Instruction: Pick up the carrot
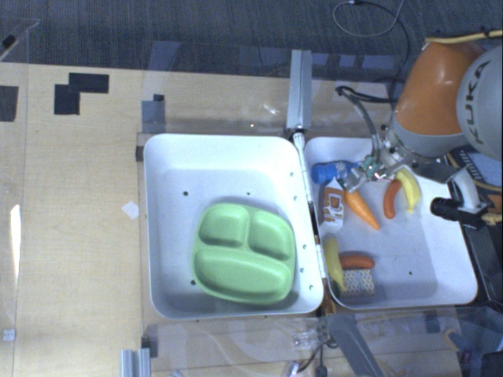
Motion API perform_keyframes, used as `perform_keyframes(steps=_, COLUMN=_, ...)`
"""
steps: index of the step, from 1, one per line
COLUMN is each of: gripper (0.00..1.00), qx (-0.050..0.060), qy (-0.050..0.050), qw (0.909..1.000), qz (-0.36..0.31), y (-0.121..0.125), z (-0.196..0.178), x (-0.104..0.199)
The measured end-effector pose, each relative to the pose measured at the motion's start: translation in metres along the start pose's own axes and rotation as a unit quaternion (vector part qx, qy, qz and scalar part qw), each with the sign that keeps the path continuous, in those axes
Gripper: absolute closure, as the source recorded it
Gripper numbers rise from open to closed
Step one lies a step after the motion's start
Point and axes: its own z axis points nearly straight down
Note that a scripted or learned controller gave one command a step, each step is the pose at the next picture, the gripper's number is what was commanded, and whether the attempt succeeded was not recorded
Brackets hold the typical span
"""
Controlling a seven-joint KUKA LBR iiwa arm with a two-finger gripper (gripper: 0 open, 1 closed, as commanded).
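camera view: fixed overhead | slanted down | mid-distance | frames left bin [157,210], right bin [448,281]

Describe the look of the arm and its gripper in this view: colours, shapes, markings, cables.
The arm is bulky and rounded, grey with a broad orange band and dark "KU" lettering on its side. Thin black cables loop off behind it. The gripper is a small metallic head with tiny red and green spots.

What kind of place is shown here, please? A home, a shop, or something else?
Most likely a robotics lab bench, not a home: a KUKA arm reaches over two white bins, toy food such as a carrot lies there, and loose cable runs over the carpet.
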Motion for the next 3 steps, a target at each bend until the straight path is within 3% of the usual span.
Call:
perform_keyframes(steps=1, gripper=1.00, qx=0.000, qy=0.001, qw=0.9943, qz=-0.107, y=-0.081, z=-0.017, x=0.063)
perform_keyframes(steps=2, gripper=1.00, qx=-0.001, qy=-0.001, qw=0.9602, qz=-0.279, y=-0.088, z=-0.084, x=0.047)
perform_keyframes(steps=3, gripper=1.00, qx=0.000, qy=0.000, qw=0.9163, qz=-0.400, y=-0.089, z=-0.037, x=0.047)
